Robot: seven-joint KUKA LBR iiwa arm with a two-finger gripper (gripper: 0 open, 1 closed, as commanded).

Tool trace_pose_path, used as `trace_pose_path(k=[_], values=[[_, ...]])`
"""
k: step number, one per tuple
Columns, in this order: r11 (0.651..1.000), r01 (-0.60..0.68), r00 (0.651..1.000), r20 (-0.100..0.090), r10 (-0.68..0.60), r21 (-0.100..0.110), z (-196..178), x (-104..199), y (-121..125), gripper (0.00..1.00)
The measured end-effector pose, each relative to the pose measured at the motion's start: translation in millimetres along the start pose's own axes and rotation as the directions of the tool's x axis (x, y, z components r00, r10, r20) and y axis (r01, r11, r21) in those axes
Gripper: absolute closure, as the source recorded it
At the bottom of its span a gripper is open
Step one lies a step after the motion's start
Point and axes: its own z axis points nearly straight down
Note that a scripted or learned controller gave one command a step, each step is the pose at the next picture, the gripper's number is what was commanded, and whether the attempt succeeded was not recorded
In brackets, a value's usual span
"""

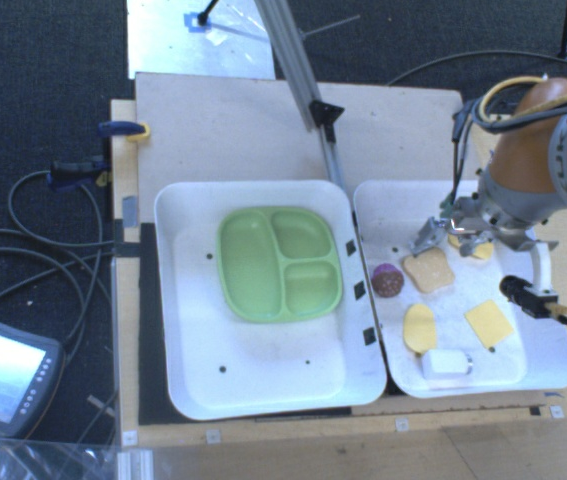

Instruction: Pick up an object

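Nearest the camera, off the bench at 8 o'clock, a teach pendant (3, 368) is seen on the dark floor with its screen lit. At 6 o'clock in the right bin (535, 356), a white block (447, 362) is laid flat, close to the near wall. Just past it, at 7 o'clock, a yellow oval piece (419, 328) is set. A yellow square slice (488, 323) is placed at 4 o'clock, apart from both.

Near bin centre a toast slice (429, 269) is laid flat. A dark purple ball (388, 281) is set just beside it at its 9 o'clock, close to the bin's left wall. A small yellow piece (480, 251) is found at the toast's 2 o'clock, partly covered by the gripper (450, 233).

The gripper is held over the far half of the right bin, at the toast's 12 o'clock. Contact with toast or yellow piece can't be told, and neither can the gripper's state. The grey arm (538, 158) with orange band is extended in from 3 o'clock.

The left bin (193, 348) is occupied by a green divided plate (278, 263) with three compartments, laid flat toward the bin's 1 o'clock.

Farther back, a blue-handled clamp (123, 128) is fixed at the bench (223, 128) edge at 10 o'clock, and a metal pole (288, 43) is slanted in from 12 o'clock.
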Motion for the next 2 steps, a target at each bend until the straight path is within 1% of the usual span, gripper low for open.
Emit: trace_pose_path(k=[1, 2], values=[[1.000, -0.003, 1.000, 0.001, 0.003, -0.007, 42, 0, 1, 0.00], [1.000, -0.002, 1.000, 0.002, 0.002, -0.013, 28, 0, 3, 1.00]])
